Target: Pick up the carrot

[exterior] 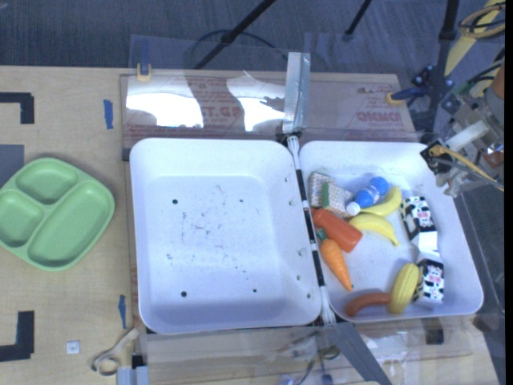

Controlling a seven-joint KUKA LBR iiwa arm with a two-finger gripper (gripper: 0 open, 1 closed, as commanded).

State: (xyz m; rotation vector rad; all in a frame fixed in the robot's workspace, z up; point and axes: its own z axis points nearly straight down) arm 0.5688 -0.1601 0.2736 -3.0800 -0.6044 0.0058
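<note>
The carrot is orange and tapered. It lies in the right bin beside the divider, its tip pointing toward the front. Just behind it, touching, lies a red-orange bottle-shaped thing. My gripper hangs over the far right rim of the right bin, well away from the carrot, to its right and behind it. Nothing shows between its fingers.
The right bin also holds two bananas, a blue bottle, a patterned packet, two cow-print cartons, a yellow oval thing and a sausage. The left bin sits alongside. A green divided plate rests far left.
</note>
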